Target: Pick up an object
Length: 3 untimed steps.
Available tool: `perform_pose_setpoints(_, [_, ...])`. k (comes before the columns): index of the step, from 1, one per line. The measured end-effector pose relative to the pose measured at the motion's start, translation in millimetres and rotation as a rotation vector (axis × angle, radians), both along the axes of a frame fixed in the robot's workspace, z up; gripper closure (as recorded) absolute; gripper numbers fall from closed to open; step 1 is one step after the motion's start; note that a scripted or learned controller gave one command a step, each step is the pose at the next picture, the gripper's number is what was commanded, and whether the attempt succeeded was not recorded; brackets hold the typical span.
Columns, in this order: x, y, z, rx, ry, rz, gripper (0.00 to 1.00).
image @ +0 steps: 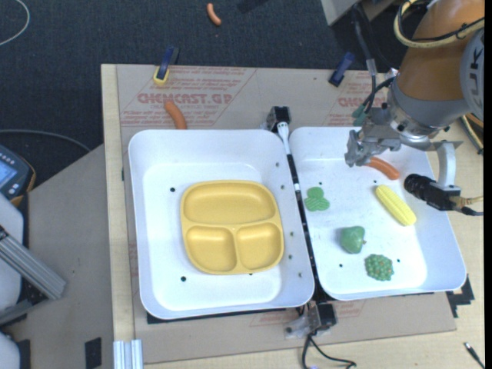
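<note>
The right bin holds a yellow corn cob, an orange carrot, a green pepper, a bunch of green grapes and a flat green leafy piece. My gripper hangs over the bin's far part, just left of the carrot, its tips close to the carrot's left end. Nothing shows between its fingers.
The left bin contains a yellow divided plate. An orange sausage-shaped toy lies on the cardboard behind the left bin and another on the dark floor. Clamps sit on the board's far edge.
</note>
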<state>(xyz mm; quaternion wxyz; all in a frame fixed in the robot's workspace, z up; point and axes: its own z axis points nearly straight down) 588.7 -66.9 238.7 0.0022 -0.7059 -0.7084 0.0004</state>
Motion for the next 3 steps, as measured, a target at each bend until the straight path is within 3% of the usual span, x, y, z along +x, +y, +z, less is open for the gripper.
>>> perform_pose_setpoints(1, [-27, 45, -17, 0.000, 0.002, 0.001, 1.00])
perform_pose_setpoints(2, [-54, 85, -5, 0.000, 0.000, 0.001, 1.00])
perform_pose_setpoints(3, [-61, 95, -5, -0.001, 0.000, -0.001, 1.00])
